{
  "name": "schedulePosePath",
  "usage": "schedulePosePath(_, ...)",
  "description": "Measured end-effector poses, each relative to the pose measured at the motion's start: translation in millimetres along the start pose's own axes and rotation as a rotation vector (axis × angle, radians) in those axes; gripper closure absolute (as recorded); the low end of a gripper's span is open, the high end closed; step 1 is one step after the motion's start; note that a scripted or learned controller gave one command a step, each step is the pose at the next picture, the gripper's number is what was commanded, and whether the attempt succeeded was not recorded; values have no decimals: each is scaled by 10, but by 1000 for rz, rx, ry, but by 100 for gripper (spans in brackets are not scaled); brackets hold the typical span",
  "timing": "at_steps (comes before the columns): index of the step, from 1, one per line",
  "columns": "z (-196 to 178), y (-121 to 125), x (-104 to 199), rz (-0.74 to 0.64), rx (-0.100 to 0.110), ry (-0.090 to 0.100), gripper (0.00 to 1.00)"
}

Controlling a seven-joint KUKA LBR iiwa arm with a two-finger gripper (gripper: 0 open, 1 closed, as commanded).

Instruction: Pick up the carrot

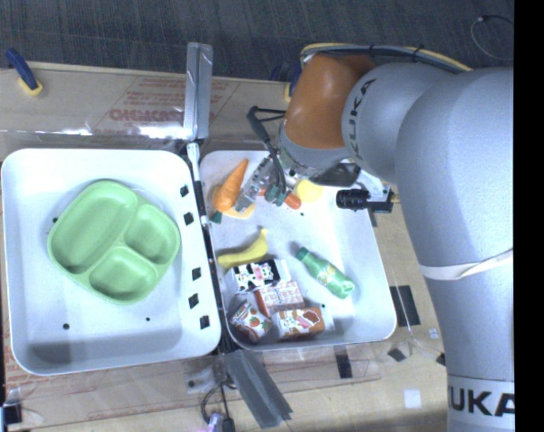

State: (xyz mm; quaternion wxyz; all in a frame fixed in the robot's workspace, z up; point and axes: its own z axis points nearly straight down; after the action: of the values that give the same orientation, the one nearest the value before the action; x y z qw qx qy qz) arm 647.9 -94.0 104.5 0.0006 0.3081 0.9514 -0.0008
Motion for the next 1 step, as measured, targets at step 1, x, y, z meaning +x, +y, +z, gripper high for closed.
schedulePosePath(1, -111, 5, -9, -3, 0, -3, 100)
